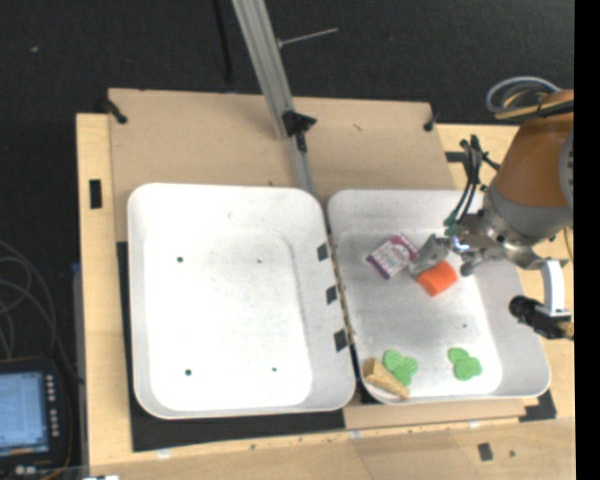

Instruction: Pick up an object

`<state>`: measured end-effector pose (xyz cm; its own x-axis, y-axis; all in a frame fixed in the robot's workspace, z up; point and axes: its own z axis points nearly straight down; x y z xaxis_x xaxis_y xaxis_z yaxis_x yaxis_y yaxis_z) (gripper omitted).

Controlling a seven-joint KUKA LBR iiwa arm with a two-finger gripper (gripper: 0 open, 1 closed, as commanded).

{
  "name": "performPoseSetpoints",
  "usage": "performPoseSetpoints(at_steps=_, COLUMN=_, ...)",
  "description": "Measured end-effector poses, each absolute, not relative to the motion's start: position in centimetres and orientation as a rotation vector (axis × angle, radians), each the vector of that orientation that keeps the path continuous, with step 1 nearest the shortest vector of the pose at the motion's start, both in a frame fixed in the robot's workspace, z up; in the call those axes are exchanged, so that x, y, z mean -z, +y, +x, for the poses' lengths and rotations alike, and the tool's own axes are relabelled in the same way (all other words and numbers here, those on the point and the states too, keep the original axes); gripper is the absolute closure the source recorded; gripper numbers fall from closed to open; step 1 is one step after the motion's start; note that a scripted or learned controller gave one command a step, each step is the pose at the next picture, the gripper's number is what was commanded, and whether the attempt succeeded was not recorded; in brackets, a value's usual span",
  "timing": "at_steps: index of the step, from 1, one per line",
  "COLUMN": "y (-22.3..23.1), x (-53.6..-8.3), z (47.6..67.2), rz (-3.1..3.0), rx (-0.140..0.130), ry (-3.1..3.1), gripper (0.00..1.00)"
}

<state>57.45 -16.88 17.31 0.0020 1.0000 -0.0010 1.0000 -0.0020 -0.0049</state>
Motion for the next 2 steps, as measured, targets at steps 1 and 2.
performPoseSetpoints(at_steps=1, y=-17.1, x=-11.4, z=57.9, rz=-2.233, rx=-0.003, ry=-2.222, gripper=0.0)
performPoseSetpoints(at_steps=2, y=-17.2, x=-12.9, z=58.1, rz=-2.244, rx=0.008, ry=-2.216, gripper=1.0)
